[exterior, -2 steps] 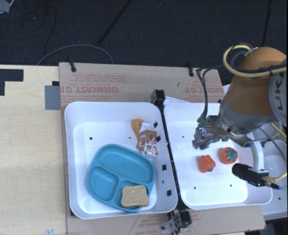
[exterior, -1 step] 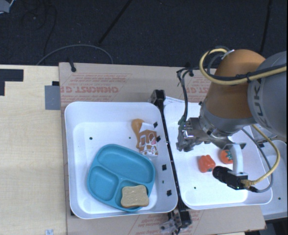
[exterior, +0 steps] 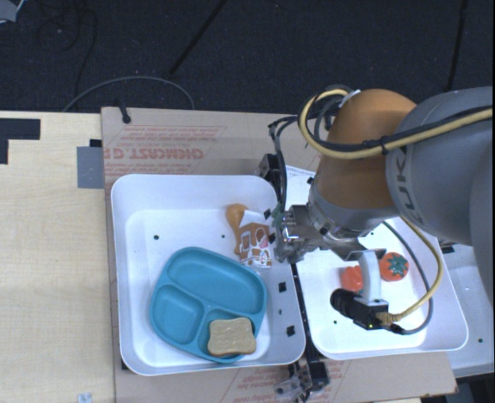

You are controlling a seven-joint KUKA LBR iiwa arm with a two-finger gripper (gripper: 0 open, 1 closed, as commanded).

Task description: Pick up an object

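Observation:
My gripper (exterior: pixel 281 235) hangs over the right edge of the left bin (exterior: pixel 129 225), under the large grey and orange arm. Right against it on the left is a small white object with brown markings (exterior: pixel 254 244); whether it is gripped I cannot tell. A tan-orange piece (exterior: pixel 235 217) lies just above that object. A blue divided plate (exterior: pixel 201 296) fills the lower part of the left bin, with a slice of toast (exterior: pixel 231 337) in its lower right section.
The right bin (exterior: pixel 449 330) holds an orange tomato-like toy (exterior: pixel 393 265) and a red-orange piece (exterior: pixel 351 277), both partly hidden by the arm. A cardboard sheet (exterior: pixel 171 145) lies behind the bins. Pale bench lies to the left.

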